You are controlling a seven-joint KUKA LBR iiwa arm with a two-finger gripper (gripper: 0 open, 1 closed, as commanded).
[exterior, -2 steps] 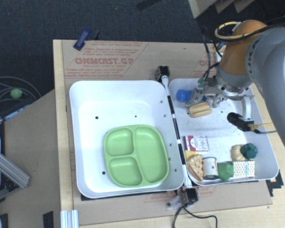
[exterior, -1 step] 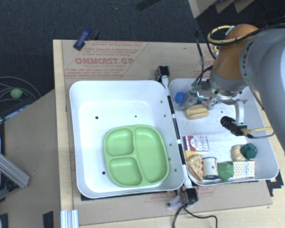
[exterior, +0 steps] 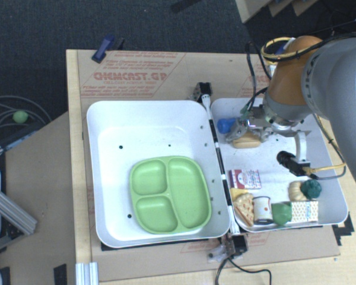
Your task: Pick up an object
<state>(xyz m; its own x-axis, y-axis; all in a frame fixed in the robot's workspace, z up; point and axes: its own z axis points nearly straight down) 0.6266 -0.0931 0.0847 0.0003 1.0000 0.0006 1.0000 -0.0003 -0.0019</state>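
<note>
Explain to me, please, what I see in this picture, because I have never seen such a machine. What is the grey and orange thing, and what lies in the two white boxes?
The grey and orange thing is a robot arm that reaches in from the right. At its end sits a gripper, the tool for picking things up. One camera, fixed above the bench, looks down at a slant.

On the bench stand two shallow white bins. The left bin holds a green divided plate. The right bin holds small things: a blue piece, a tan bread-like piece just below the gripper, a red and white packet, a small can and a dark green ball.

Whether the gripper holds anything, I cannot tell from this picture.
</note>
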